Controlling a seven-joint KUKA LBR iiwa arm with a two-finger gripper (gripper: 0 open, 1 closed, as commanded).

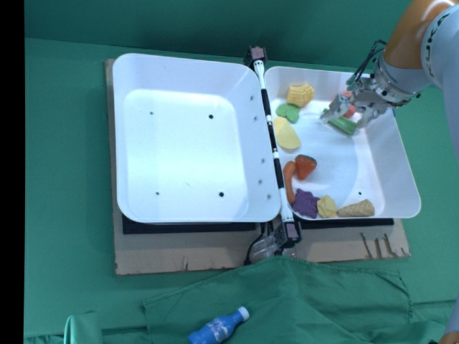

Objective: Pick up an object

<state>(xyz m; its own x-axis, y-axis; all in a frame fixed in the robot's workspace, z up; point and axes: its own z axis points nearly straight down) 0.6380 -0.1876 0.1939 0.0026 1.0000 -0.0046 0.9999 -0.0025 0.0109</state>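
Note:
My gripper (346, 120) hangs over the back right part of the right bin (384, 170), reaching in from the right. A small green toy (345, 126) sits between its fingers, with a bit of red (349, 110) just above it. Lying loose in the same bin are a yellow corn cob (300, 93), a green piece (287, 111), a pale yellow piece (287, 135), a red strawberry-like toy (306, 165), an orange carrot (289, 180), a purple piece (305, 203), a small yellow piece (327, 207) and a tan cone (356, 208).
The left bin (143, 142) stands beside the right one, joined along a white hinge bar (269, 131). Both rest on a cardboard sheet (179, 260). A rumpled green cloth (287, 299) and a blue bottle (219, 326) lie at the front.

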